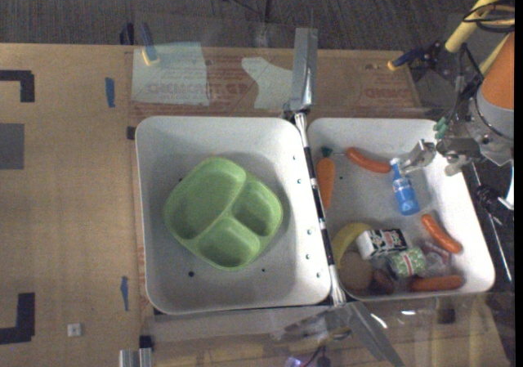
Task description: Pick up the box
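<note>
Camera view, operator — your gripper (pixel 435 153) hovers over the right bin (pixel 478 226), near the blue bottle (pixel 404 191). Whether it's parted or closed, you cannot tell — the box (pixel 384 240) lies well apart.

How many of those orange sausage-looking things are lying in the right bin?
3. One sausage lies near the bin's far edge, one sausage by the right wall, and one sausage along the near edge. The cluttered pile at the near end may hide more.
</note>
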Controlling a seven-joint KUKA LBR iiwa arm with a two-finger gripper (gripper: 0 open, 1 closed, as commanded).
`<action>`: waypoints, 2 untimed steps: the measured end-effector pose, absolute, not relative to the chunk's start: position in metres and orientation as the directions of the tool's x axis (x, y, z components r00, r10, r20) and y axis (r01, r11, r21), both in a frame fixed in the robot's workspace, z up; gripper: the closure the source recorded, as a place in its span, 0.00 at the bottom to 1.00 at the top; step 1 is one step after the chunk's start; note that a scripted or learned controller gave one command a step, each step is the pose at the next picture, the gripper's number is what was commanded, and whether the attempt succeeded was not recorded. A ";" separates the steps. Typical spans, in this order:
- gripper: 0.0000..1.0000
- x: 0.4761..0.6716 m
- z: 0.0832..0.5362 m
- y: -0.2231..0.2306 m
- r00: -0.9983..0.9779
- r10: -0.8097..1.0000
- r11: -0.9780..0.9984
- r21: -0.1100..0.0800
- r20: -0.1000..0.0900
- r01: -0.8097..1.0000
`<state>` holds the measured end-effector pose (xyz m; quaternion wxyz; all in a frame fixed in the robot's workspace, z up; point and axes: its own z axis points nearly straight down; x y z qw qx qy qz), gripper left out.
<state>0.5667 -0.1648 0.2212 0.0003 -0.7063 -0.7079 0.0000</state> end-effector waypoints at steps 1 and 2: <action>0.00 0.567 0.086 -0.167 0.029 1.000 -0.029 0.005 -0.001 1.000; 1.00 0.568 0.098 -0.169 0.033 0.999 -0.033 0.010 -0.002 0.999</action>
